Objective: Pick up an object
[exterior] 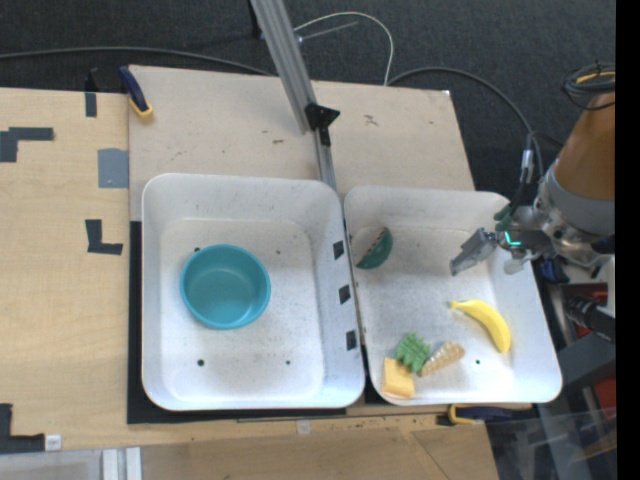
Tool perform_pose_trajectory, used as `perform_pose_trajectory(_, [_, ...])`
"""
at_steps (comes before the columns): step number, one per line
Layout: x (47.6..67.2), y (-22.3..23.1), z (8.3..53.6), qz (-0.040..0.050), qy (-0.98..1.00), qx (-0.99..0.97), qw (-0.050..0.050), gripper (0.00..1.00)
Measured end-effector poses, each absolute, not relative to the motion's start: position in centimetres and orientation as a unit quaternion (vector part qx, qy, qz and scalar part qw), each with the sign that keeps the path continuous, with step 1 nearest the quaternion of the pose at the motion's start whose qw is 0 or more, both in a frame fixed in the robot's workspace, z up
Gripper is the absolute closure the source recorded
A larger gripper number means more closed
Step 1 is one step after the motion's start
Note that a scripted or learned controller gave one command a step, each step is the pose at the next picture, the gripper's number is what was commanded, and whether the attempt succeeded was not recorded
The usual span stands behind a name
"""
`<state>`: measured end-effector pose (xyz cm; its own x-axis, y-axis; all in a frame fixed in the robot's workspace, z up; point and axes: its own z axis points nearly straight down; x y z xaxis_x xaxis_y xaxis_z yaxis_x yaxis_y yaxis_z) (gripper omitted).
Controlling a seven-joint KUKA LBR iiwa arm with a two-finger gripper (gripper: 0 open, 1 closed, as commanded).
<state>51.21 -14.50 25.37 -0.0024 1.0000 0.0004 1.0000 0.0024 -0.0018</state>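
Two white bins (150, 268): claw (470, 255) above banana (487, 322), finger state unclear, no readable writing.

Grey arm (585, 193) with orange band, teal light at its metal pincer (468, 260).

White bins (160, 368) hold a teal bowl (225, 286), yellow banana (486, 322) and green toy (411, 350)
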Motion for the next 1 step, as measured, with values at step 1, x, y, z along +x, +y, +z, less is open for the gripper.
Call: perform_pose_trajectory(1, [50.32, -15.11, 19.95, 0.0022, -0.707, -0.707, 0.003, 0.00])
